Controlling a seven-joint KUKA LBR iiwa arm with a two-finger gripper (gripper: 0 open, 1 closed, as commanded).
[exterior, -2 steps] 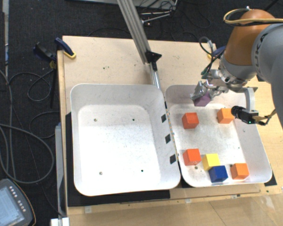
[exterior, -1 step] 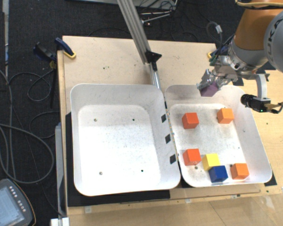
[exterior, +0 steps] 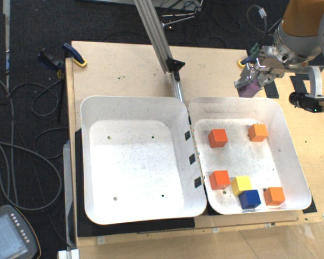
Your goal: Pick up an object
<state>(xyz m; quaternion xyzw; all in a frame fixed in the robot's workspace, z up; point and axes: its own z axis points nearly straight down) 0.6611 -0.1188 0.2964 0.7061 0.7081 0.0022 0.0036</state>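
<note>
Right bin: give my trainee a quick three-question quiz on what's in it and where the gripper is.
1. How many blocks lie in the right bin?
2. True or false: the blue block touches the yellow block.
3. The gripper is: A) over the left bin; B) above the right bin's far rim; C) down among the blocks.

Key:
1. Six: four orange, one yellow, one blue.
2. True.
3. B. A purple object shows at its tip.
</note>
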